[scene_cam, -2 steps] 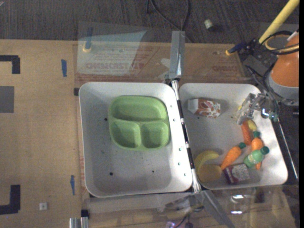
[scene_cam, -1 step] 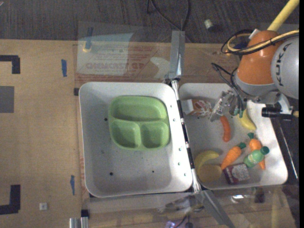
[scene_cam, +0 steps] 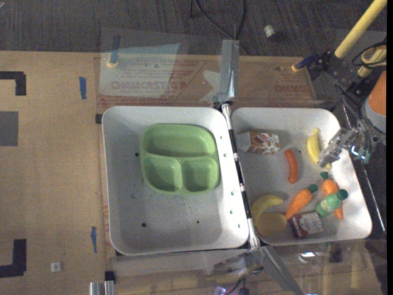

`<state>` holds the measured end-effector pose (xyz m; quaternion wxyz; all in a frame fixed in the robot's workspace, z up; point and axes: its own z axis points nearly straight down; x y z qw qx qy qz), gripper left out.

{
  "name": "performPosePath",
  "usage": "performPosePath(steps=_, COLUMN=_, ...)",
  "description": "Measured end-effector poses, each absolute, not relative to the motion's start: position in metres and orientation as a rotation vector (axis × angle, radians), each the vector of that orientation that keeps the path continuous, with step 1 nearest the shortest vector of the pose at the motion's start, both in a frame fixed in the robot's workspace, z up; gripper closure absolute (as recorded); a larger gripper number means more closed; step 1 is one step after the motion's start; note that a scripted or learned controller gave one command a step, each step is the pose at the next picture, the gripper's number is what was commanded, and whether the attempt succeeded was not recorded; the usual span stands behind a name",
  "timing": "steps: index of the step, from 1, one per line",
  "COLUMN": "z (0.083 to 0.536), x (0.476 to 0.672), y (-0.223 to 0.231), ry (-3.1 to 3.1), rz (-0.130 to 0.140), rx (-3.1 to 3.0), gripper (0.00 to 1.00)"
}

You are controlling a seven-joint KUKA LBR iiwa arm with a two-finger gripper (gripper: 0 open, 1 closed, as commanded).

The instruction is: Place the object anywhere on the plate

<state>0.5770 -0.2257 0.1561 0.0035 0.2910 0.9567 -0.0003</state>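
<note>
A green plate point(scene_cam: 179, 158) with three compartments lies in the left bin point(scene_cam: 123, 214), toward its back. The right bin point(scene_cam: 270, 121) holds toy food: a small carton point(scene_cam: 258, 143), a red sausage point(scene_cam: 291, 165), a banana point(scene_cam: 314, 146), two carrots point(scene_cam: 299, 202) point(scene_cam: 331, 189), a green bottle point(scene_cam: 331, 203), a dark red packet point(scene_cam: 305, 224) and a yellow half-round piece point(scene_cam: 268, 212). My gripper point(scene_cam: 336, 147) hangs over the right bin's back right part, just right of the banana. Nothing shows between its fingers.
A metal divider point(scene_cam: 228, 78) runs between the two bins. A yellow pole point(scene_cam: 362, 22) and cables sit at the back right. Cardboard covers the bench to the left of the bins.
</note>
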Motion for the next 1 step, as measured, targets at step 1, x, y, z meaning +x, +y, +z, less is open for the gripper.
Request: performPosePath(steps=1, z=0.0899, x=0.6027, y=-0.1335, ry=2.914, rz=0.005, rx=1.144, gripper=1.0)
